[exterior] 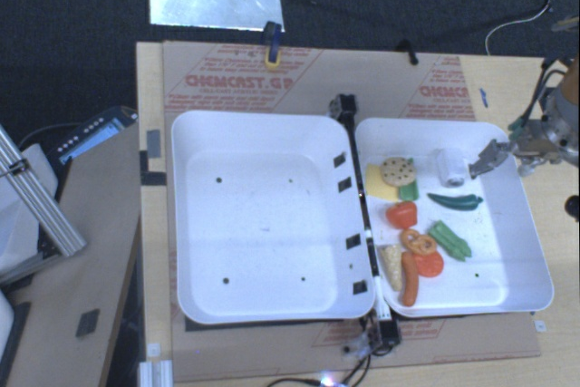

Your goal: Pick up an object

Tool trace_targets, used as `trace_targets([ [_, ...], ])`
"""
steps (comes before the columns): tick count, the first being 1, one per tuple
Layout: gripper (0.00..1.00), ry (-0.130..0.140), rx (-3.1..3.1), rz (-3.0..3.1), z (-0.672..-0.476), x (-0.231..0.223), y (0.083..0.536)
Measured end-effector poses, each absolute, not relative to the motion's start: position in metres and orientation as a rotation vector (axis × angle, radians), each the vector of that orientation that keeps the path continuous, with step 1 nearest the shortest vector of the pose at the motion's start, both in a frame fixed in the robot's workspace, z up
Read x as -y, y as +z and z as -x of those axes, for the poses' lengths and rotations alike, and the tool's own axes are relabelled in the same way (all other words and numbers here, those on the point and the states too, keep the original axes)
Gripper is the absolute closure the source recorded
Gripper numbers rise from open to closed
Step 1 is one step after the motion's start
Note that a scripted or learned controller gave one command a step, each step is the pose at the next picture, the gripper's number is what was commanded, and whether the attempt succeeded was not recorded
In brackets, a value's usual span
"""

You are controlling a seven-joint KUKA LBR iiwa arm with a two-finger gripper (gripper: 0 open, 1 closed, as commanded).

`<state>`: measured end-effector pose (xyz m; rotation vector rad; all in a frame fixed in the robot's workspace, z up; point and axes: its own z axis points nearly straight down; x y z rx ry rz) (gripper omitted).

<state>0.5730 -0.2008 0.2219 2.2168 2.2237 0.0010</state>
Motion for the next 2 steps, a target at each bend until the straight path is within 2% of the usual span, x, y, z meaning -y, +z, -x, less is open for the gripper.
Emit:
trace_targets([
  [1,0.0,0.0,-2.231,-2.217,-0.542,0.148,0.079],
  [2,0.0,0.005,-2.227,-2.209,-0.583,0.129,0.085],
])
